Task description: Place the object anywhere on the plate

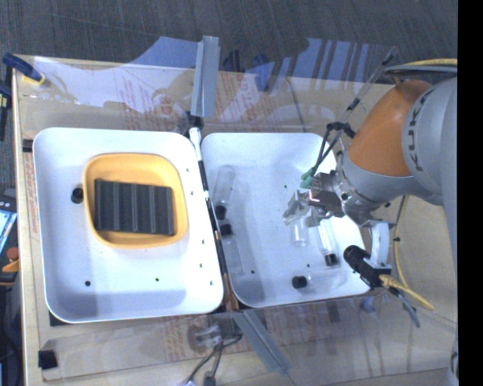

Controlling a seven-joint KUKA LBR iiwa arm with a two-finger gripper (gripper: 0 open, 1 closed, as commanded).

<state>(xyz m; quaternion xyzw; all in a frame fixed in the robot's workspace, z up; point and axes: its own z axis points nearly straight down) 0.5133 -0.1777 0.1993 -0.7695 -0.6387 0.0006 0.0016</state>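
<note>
A yellow plate (131,168) with rounded corners and a dark ribbed centre lies in the left bin (64,280). In the right bin (258,288) several clear tube-like objects lie about: one (224,185) near the left wall, with a black end, and another (326,242) at the right, also black-tipped. My gripper (300,213) hangs low over the right half of this bin, just above a faint clear piece (299,234). Whether anything sits between its tips I cannot make out.
A small black cap (299,281) rests near the right bin's front wall, and a black bit (225,229) lies by the divider. Another black dot (77,194) sits left of the plate. Cables (402,292) trail from the arm at the right bin's corner.
</note>
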